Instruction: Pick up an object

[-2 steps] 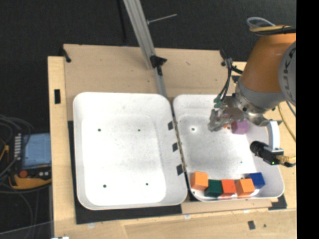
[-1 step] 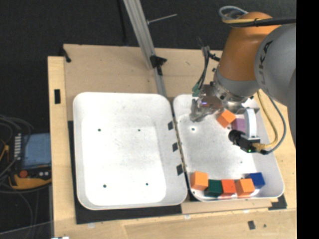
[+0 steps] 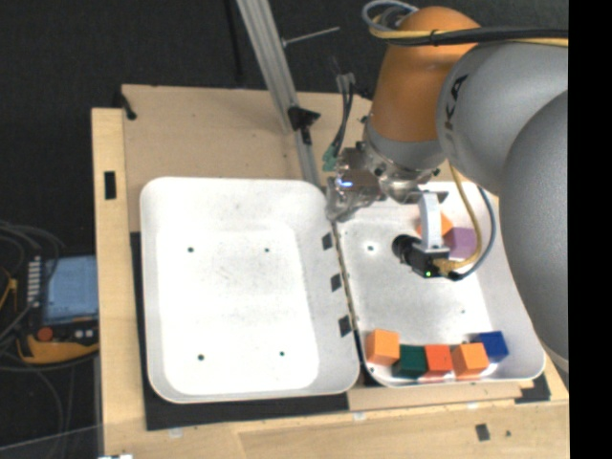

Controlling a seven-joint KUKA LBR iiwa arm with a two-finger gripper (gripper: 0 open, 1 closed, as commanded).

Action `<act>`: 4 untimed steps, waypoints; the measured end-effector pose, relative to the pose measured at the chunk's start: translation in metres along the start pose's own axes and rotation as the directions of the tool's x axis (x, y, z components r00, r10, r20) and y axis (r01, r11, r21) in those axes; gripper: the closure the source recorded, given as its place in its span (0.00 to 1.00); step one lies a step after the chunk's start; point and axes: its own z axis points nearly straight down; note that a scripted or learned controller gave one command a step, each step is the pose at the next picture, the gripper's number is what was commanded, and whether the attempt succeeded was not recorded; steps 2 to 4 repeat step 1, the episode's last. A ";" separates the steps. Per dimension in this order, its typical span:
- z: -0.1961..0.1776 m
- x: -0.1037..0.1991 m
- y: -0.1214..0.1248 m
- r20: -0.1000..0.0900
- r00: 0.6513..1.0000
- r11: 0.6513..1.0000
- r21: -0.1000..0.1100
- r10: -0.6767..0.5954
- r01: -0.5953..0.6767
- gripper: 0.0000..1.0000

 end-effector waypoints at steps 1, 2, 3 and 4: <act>-0.001 0.047 0.027 0.000 1.000 1.000 -0.001 0.000 0.000 1.00; -0.001 0.047 0.027 0.000 1.000 1.000 -0.001 0.000 0.000 1.00; -0.001 0.047 0.027 0.000 1.000 1.000 -0.001 0.000 0.000 1.00; -0.001 0.047 0.027 0.000 1.000 1.000 -0.001 0.000 0.000 1.00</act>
